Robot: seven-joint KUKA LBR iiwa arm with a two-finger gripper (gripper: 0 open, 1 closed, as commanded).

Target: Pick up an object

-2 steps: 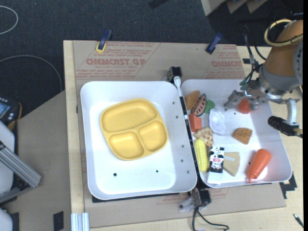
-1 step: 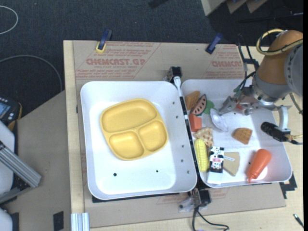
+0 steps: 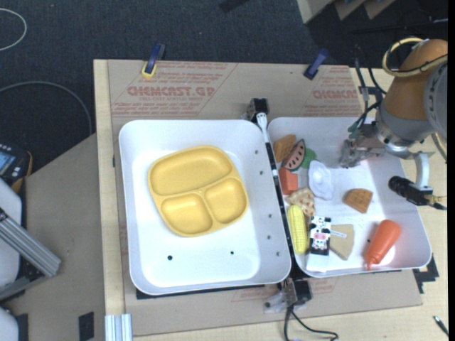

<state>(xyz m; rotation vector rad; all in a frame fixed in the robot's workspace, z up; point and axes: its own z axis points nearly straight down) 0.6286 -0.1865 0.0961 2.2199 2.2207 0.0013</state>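
White bins sit side by side on the worktop in the camera view: the left bin carries a yellow divided plate, and the right bin holds the toy food. Among it are a watermelon slice, a clear cup, a bread wedge, a corn cob, a small milk carton, and an orange carrot near the front right corner. The arm reaches over the far right part of this bin, and its hand hangs low just beyond the cup and the bread wedge. Whether that hand is spread or pressed together I cannot tell; nothing visibly sits in it. Judging by this, no object is lifted yet: every piece lies in the bin, so the whole pick remains.
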